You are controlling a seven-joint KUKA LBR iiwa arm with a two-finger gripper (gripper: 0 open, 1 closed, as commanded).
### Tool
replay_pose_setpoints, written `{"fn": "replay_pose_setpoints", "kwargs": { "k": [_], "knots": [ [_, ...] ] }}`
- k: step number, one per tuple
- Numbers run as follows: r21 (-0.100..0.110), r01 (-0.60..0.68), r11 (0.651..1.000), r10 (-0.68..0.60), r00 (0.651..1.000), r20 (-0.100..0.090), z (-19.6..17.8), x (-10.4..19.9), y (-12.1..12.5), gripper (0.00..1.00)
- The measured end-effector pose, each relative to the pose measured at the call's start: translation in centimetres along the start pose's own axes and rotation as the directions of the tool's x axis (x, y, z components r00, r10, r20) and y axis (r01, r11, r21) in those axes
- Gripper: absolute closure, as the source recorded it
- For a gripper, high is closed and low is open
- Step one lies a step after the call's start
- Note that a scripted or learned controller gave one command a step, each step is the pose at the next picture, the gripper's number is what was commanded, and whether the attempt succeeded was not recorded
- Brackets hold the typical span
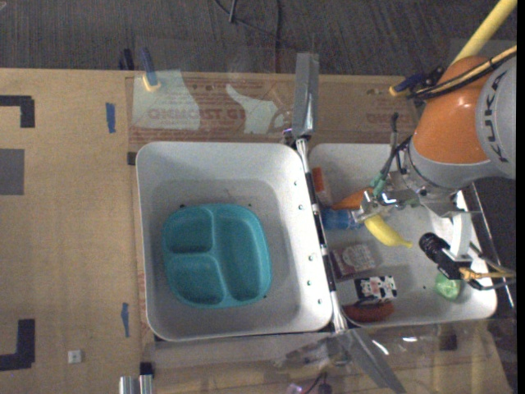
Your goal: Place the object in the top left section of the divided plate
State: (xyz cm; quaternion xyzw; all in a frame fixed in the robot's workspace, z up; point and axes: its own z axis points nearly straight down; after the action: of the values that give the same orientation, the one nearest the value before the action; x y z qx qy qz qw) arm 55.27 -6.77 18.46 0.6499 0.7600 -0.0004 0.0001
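A teal divided plate (216, 254) lies in the left white bin (164, 171), with two small sections on its left and one long section on its right. My gripper (380, 203) hangs low over the right bin (476, 306), near that bin's upper middle. A yellow banana (389, 233) lies just below and to the right of the gripper, its upper end under the gripper's tip. An orange carrot-like piece (353, 199) lies just left of the gripper. Whether either one touches the gripper is hidden by the wrist.
The right bin also holds a blue item (336, 218), a brown packet (357, 258), a black-and-white carton (375, 287), a dark red item (368, 311) and a small green item (448, 287). A metal divider (316, 236) separates the bins.
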Motion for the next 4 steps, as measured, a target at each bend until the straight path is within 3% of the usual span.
{"fn": "replay_pose_setpoints", "kwargs": {
  "k": [1,2,3,4],
  "knots": [
    [-0.003,0.021,1.000,-0.021,1.000,0.000,-7.0,2.7,4.3,1.00],
    [-0.003,0.058,0.998,-0.058,0.998,0.001,-7.5,5.3,9.5,1.00],
    [-0.001,0.145,0.989,-0.145,0.989,0.000,-1.5,10.3,2.5,1.00],
    [0.001,0.392,0.920,-0.392,0.920,-0.002,0.0,16.4,-0.7,1.00]
  ]
}}
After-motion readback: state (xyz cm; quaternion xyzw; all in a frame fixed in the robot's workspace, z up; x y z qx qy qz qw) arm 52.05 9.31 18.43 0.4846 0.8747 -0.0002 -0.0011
